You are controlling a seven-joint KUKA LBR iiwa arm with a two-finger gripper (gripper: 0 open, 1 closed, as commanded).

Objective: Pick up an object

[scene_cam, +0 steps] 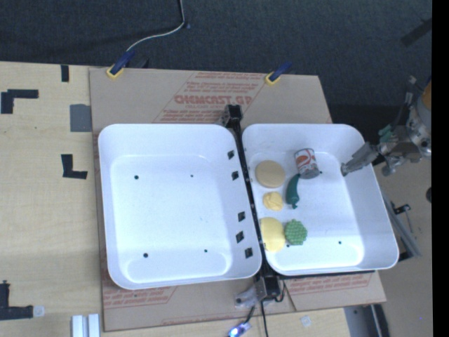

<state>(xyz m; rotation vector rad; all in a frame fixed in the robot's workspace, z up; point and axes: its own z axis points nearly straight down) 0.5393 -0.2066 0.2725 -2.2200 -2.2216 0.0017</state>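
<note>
The right bin (351,209) holds several small objects near its left wall. A red and white can (306,163) lies toward the back. Beside it sit a tan round disc (269,173), a dark green curved piece (292,190) and a small yellow lump (273,201). Farther forward rest a larger yellow lump (272,233) and a green bumpy ball (295,232). My gripper (353,164) hangs over the bin's right rim, well right of the can, with nothing seen in it.
The left bin (168,202) stands beside the right one, joined along a black clip strip (242,188). Both rest on a cardboard sheet (210,97) held by yellow and blue clamps. A cable (175,20) runs across the dark floor behind.
</note>
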